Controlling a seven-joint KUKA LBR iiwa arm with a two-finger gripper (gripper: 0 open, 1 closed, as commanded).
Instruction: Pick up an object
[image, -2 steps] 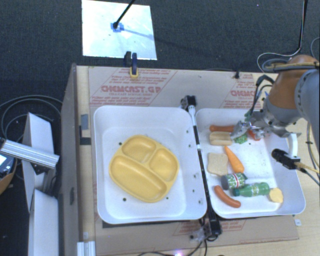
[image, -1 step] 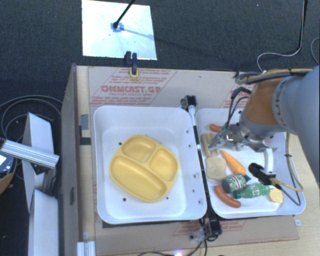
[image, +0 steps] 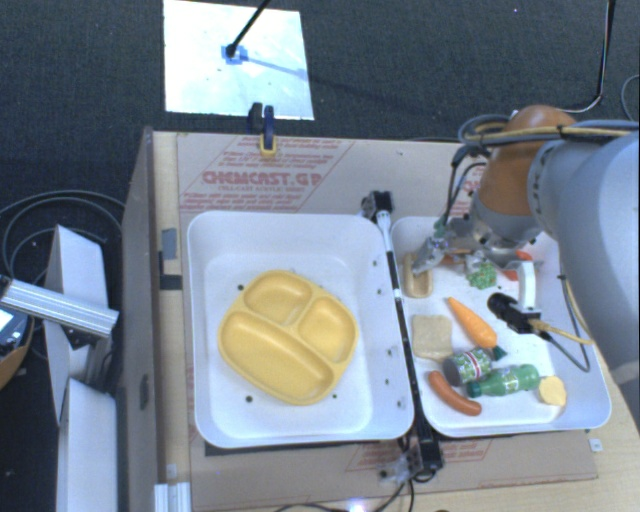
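Note:
My gripper (image: 428, 258) hangs low over the far left corner of the right bin (image: 590, 400), the grey arm coming in from the right. Just below it lies a tan bread-like piece (image: 417, 284); whether they touch is unclear. A small green item (image: 482, 273) sits to the gripper's right. Further forward lie an orange carrot (image: 470, 322), a toast slice (image: 432, 336), a small can (image: 468, 364), a green bottle (image: 507, 381), a red sausage (image: 455, 393) and a pale yellow piece (image: 551, 392).
The left bin (image: 215, 260) holds a yellow divided plate (image: 288, 336). A ridge between the bins (image: 398, 310) runs close to the gripper's left. Both bins rest on a cardboard sheet (image: 270, 170).

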